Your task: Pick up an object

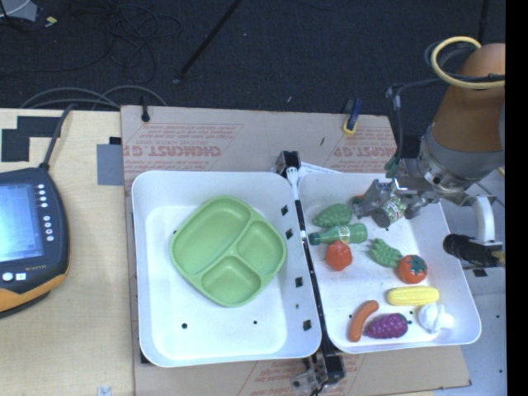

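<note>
Here the claw point(381, 207) hovers low in the right bin point(462, 320), at the bin's twelve o'clock; whether it is open or closed, I cannot tell. Just beside it at nine o'clock lies a knobbly green vegetable point(333, 215). At its seven o'clock, near, lies a green bottle point(340, 236) on its side, touching a red tomato point(338, 256).

Robotics lab: arm point(466, 114) over two white bins point(157, 337) on cardboard-covered bench point(214, 143), teach pendant point(29, 229) at left, cables point(74, 48) on dark floor, toy food point(412, 295).
</note>
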You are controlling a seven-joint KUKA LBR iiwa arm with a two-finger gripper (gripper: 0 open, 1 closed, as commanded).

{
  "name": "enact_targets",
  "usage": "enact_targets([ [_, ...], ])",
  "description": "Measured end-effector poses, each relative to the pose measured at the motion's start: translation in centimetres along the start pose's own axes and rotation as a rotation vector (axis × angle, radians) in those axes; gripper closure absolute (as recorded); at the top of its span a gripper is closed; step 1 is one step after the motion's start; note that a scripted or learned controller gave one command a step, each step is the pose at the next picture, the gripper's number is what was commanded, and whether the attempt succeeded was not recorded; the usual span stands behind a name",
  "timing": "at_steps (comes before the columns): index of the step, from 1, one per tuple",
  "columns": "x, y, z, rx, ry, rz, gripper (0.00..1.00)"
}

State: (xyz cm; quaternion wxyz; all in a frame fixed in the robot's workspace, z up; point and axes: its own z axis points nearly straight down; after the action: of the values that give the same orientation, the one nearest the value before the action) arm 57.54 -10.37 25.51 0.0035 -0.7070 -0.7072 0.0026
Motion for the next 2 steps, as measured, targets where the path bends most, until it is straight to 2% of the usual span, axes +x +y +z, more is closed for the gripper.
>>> enact_targets([
  [1,7.3,-5.3,7.6,0.012,0.004,-0.003,0.00],
  [2,6.7,-5.0,6.5,0.010,0.000,0.006,1.00],
])
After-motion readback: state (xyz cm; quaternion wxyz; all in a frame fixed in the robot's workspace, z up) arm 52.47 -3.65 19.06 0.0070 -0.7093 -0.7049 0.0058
